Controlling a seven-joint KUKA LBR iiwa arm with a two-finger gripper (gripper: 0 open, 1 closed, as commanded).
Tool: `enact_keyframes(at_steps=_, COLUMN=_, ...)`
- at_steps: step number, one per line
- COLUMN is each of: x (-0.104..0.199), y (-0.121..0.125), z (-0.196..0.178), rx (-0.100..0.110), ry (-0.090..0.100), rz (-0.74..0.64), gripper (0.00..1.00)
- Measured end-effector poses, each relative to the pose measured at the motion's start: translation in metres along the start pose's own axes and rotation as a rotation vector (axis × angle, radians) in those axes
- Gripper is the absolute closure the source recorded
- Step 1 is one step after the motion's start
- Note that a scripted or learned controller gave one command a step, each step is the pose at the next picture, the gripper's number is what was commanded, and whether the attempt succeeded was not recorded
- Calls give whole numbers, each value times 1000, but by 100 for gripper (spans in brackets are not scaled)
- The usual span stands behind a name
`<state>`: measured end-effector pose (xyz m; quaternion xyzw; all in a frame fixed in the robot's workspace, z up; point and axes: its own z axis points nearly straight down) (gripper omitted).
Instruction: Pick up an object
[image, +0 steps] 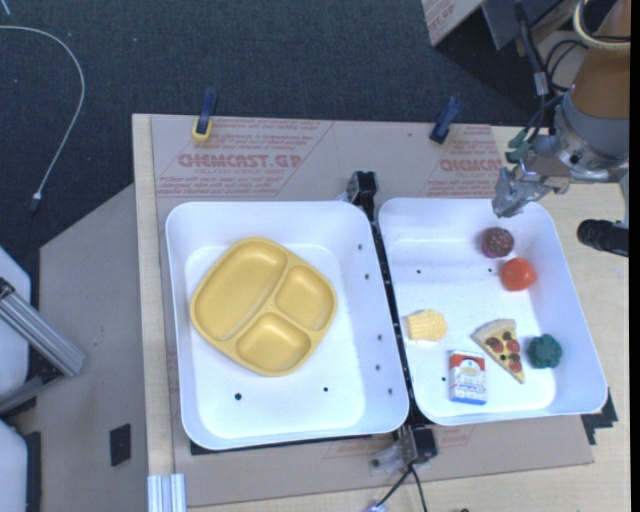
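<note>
End effector (507, 204), finger state indiscernible, poised over the right bin's (440, 400) far rim just beside the dark red ball (497, 241); a descent here risks striking the rim or nudging the ball into the neighbouring red tomato (517, 274).

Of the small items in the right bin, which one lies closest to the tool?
The dark maroon round item, just below the tool; the red ball sits farther down.
</note>
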<state>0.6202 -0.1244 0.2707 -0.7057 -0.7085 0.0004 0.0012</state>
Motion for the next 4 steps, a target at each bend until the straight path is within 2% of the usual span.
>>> enact_keyframes(at_steps=1, x=60, y=-7, z=1, rx=0, ry=2, rz=-3, gripper=100)
enact_keyframes(at_steps=3, x=168, y=5, z=25, rx=1, ry=0, rz=-1, gripper=100)
enact_keyframes(at_steps=4, x=211, y=-5, z=40, rx=2, ry=0, rz=-1, gripper=100)
